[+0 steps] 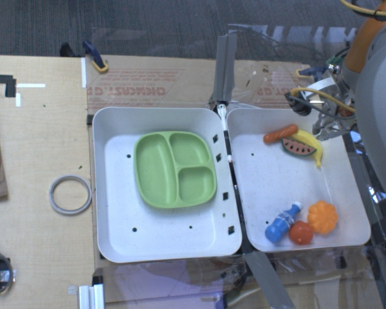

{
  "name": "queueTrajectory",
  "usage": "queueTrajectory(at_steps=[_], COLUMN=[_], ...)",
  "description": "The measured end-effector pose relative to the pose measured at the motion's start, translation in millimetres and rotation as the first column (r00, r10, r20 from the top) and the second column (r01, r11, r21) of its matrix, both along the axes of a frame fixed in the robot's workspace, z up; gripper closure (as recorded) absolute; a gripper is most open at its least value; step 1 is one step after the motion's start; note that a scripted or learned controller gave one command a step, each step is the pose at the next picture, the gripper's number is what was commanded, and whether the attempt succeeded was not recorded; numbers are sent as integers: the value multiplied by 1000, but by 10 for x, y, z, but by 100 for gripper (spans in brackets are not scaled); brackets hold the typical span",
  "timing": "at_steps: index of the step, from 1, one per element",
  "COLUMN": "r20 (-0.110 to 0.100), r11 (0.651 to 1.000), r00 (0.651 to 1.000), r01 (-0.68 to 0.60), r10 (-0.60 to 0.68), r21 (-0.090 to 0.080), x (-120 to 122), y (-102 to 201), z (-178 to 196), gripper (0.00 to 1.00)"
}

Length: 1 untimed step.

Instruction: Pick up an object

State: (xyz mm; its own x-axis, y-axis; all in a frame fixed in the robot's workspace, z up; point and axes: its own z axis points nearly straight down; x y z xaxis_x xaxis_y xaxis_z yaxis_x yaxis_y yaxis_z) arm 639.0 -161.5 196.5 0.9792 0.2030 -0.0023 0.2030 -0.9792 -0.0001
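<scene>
Left bin (109, 192): holds 1 divided plate (175, 168), near its middle.
Right bin (257, 179): touches the left bin's right side.
Far end, right bin: sausage (280, 134), melon slice (297, 147) and banana (309, 143), bunched together.
Near right corner: bottle (282, 223), tomato (301, 233), pumpkin (322, 216), touching.
Bench (38, 147), left of bins: ring (70, 194).

- A robotics lab: a pale wooden counter (38, 147) carries two white bins (109, 237).
- Cardboard sheet (148, 85), blue clamp (95, 56), loose cables (321, 95).
</scene>
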Motion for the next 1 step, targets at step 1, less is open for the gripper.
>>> queueTrajectory(at_steps=[1], r20=[0], r11=[1000], r00=[1000], r01=[-24], r10=[24], r21=[0], x=[62], y=[-500], z=[223], gripper=[100])
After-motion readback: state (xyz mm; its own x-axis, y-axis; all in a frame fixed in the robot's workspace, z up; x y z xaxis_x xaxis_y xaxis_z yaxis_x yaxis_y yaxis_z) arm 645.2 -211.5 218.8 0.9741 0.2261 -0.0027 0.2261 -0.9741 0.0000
